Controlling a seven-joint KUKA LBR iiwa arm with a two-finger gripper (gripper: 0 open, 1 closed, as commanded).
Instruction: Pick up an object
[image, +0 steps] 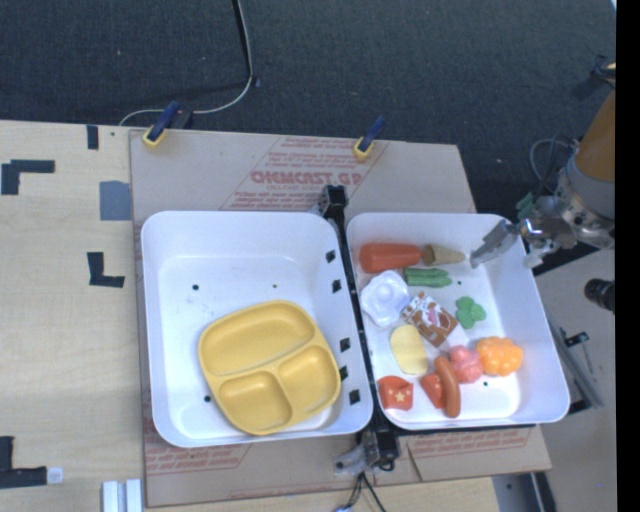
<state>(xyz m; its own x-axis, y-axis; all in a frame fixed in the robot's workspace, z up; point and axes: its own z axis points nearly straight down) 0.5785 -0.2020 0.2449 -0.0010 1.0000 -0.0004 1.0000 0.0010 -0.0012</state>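
Gripper (497, 243) fingers' state cannot be told; carrot (390, 257) nearby judged light, rigid, slippery plastic, best gripped across its middle.

My bench (60, 330) is pale wood marked with dark tape pieces, and a brown cardboard sheet (300, 170) with red print lies flat on it, pinned at its far edge by two clamps (160, 128). On that sheet sit my two shallow white bins, touching side by side: the left bin (170, 300) and the right bin (530, 330). A thin cable (240, 60) trails over the dark floor beyond the bench's far edge.
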